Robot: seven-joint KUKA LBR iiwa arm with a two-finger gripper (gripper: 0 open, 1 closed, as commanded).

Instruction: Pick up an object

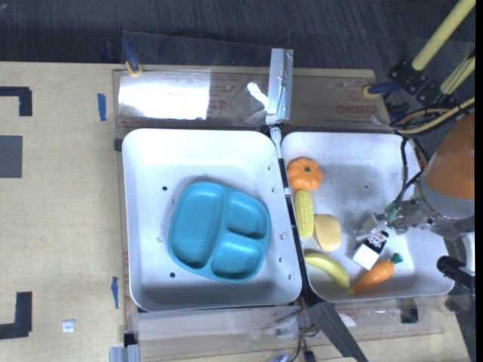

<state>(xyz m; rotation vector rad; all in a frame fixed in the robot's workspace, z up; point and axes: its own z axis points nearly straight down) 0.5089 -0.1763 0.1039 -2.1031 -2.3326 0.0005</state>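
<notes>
The right bin (pixel 355 153) holds several toy foods. An orange pumpkin (pixel 304 173) lies at its far left, with a yellow corn cob (pixel 304 213) just below it. A pale yellow round piece (pixel 327 232) sits beside the cob. A banana (pixel 328 268) and an orange carrot with a green top (pixel 375 274) lie along the near wall. A small white block (pixel 365 256) rests just above the carrot. My gripper (pixel 377 236) reaches in from the right and hangs low over the white block, close to the carrot's top.
The left bin (pixel 143 164) holds a blue divided plate (pixel 219 230). A wall with a metal strip (pixel 281 85) at its far end separates the two bins. Yellow and black cables (pixel 430 51) run at the upper right. Bare wooden bench lies to the left.
</notes>
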